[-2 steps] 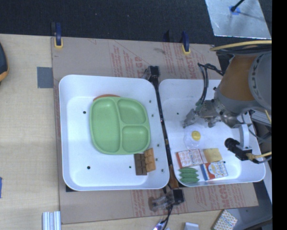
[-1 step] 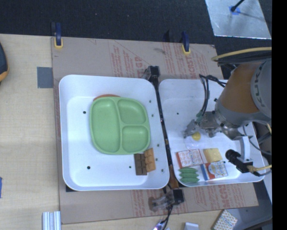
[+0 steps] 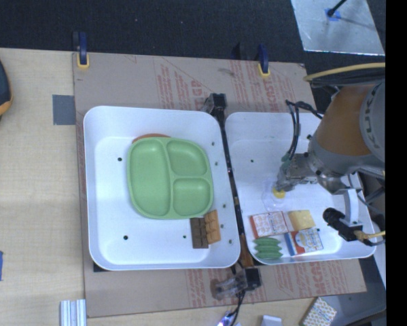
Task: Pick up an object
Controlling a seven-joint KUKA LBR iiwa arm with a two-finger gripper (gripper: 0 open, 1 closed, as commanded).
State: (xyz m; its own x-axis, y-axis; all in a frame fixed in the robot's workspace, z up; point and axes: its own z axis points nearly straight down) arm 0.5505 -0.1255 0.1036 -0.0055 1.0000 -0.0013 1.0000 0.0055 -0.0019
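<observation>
Look at the right bin (image 3: 257, 131): your gripper (image 3: 285, 182) hangs over its middle, the arm (image 3: 349, 131) reaching in from the right edge. Whether it is spread or closed, you cannot tell from this slanted view; the wrist body covers the tip, and nothing is plainly seen held in it. Just below the gripper, toward the near wall of that bin, sits a small clear thing with a yellow spot (image 3: 276, 194), almost touching the tip; what it is stays too blurred to name. Further toward the near wall lie the flat pieces: a red-and-white card (image 3: 269, 223), a tan square (image 3: 300, 219) beside it, a blue-and-red packet (image 3: 305, 241), and a green pod-shaped piece (image 3: 268, 248) in the near left corner, its long axis running across the bin. So the closest candidate lies straight under and slightly nearer than the tip, and a short drop should meet it, I judge. The left bin (image 3: 108, 182) holds a green divided plate (image 3: 169, 177) and a brown block (image 3: 205, 229), well apart from the gripper.
</observation>
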